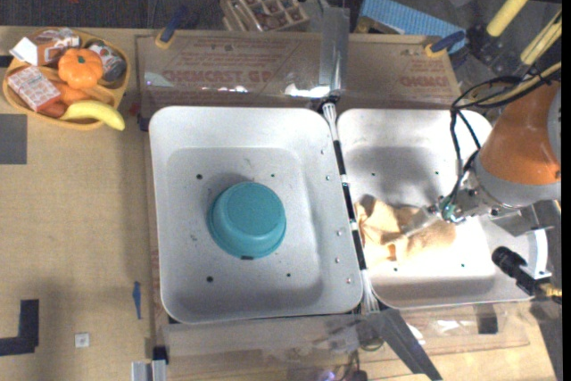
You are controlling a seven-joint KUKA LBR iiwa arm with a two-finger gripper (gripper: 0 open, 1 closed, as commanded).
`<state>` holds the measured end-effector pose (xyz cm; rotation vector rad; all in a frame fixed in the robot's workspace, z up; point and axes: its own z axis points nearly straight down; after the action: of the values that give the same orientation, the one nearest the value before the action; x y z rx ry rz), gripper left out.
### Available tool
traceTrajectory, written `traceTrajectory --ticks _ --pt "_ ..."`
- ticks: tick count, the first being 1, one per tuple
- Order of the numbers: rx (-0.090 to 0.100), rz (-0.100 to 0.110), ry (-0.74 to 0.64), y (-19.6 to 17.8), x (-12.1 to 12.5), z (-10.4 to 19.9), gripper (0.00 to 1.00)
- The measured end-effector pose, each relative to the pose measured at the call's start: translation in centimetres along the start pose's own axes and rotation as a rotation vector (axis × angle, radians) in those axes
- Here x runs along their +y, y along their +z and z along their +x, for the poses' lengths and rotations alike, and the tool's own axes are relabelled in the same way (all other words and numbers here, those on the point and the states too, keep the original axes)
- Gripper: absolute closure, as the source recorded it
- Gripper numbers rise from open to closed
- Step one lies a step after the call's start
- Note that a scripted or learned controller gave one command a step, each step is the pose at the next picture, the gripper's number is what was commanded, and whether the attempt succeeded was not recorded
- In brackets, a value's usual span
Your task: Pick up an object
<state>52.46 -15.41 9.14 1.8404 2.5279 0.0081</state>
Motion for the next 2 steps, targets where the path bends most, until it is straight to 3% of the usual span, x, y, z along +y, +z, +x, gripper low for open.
traceTrajectory --ticks 1,2 --pt "0.004 -0.002 0.003 -1.0 0.0 -0.1 1.00" --pt "0.008 0.013 0.002 -12.1 4.9 4.0 1.00"
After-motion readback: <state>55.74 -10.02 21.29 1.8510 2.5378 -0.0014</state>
